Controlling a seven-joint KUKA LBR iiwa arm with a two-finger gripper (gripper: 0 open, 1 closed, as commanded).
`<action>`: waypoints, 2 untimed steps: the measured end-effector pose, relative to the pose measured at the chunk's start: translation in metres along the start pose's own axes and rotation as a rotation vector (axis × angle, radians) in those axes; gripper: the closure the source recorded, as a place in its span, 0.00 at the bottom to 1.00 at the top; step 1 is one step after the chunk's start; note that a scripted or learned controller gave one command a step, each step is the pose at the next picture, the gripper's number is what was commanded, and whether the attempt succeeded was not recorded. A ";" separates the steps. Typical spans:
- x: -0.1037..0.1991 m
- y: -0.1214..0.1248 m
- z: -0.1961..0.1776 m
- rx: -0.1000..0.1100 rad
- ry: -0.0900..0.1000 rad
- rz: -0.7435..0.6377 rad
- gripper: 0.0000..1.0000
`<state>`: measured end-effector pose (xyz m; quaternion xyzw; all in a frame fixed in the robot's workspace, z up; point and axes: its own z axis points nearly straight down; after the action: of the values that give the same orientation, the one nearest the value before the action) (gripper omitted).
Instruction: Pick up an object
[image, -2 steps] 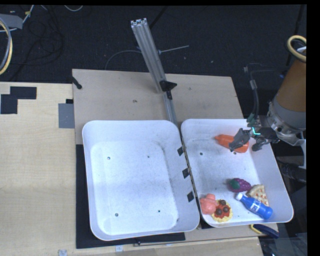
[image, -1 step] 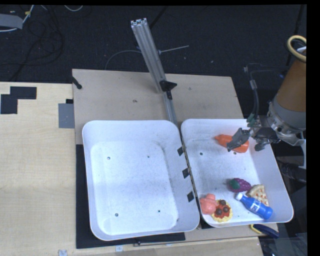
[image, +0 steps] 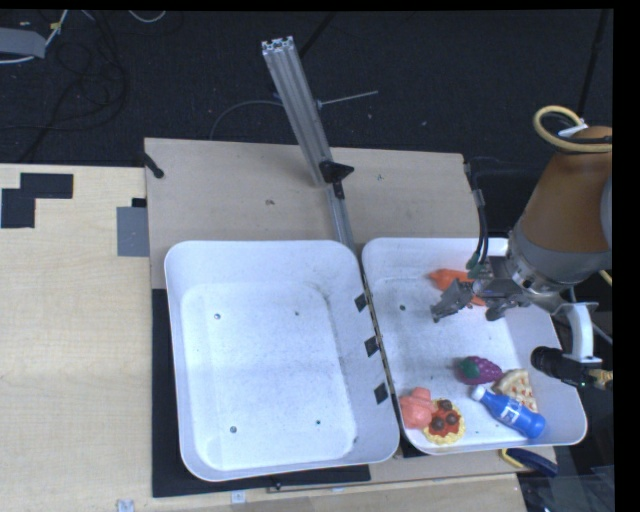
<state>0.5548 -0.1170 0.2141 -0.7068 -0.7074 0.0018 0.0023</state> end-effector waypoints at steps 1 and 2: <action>0.001 -0.006 0.044 -0.001 0.000 0.000 0.00; -0.008 -0.004 0.098 0.000 0.000 0.001 0.00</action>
<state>0.5500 -0.1253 0.1162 -0.7072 -0.7070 0.0018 0.0022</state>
